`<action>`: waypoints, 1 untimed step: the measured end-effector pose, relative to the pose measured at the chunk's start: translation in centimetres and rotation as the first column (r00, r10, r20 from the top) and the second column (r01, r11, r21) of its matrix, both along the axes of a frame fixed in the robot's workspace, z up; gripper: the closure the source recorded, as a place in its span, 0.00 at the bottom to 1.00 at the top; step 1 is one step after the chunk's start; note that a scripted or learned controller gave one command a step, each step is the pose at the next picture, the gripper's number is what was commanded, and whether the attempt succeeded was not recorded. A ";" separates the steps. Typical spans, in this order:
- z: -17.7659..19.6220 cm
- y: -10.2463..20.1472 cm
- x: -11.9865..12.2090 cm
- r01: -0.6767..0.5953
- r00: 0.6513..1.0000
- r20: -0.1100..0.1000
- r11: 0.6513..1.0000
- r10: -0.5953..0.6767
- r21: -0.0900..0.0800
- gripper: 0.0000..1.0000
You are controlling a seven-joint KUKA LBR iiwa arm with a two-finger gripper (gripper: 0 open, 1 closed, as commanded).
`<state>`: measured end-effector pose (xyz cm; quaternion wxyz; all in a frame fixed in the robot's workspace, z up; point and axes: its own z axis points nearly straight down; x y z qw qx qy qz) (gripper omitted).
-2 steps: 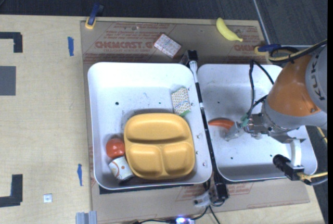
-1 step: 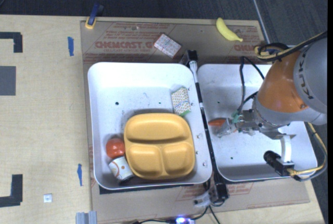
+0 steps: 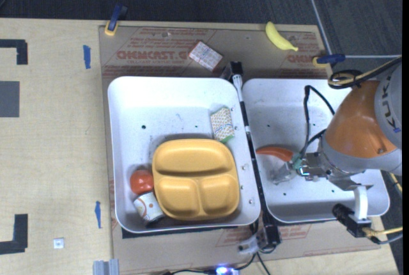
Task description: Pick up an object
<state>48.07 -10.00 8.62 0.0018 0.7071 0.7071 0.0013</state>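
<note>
1. The gripper (image 3: 281,171) is seen low in the right bin (image 3: 307,203), reaching in from the right under the orange-banded wrist of the arm (image 3: 361,130).
2. An orange-red object (image 3: 275,153), elongated and slightly curved, lies on the right bin's floor just up and to the left of the gripper. Its long axis runs roughly left to right across the view, with a slight downward tilt at its right end.
3. That right end is very near the gripper body, possibly touching it; contact cannot be confirmed at this sharpness.
4. Nothing is seen held between the fingers, and whether they are spread or closed cannot be told, since the tips blur into the white floor.
5. It is judged that the coming move turns on this offset: the object lies beside the gripper rather than under it, so a small shift up and left would be needed before a grasp across the short axis.
6. The left bin (image 3: 166,91) holds a large yellow divided tray (image 3: 195,178), a red ball-like item (image 3: 141,180) and a small white-and-orange item (image 3: 147,205) at the tray's lower left, and a patterned packet (image 3: 222,123) near the shared wall.
7. Outside the bins, a yellow banana (image 3: 280,36) and a small patterned box (image 3: 204,55) lie on the cardboard (image 3: 160,53) behind them.
</note>
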 end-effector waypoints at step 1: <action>-0.1 0.7 2.1 0.001 1.000 -0.002 1.000 -0.001 0.000 0.00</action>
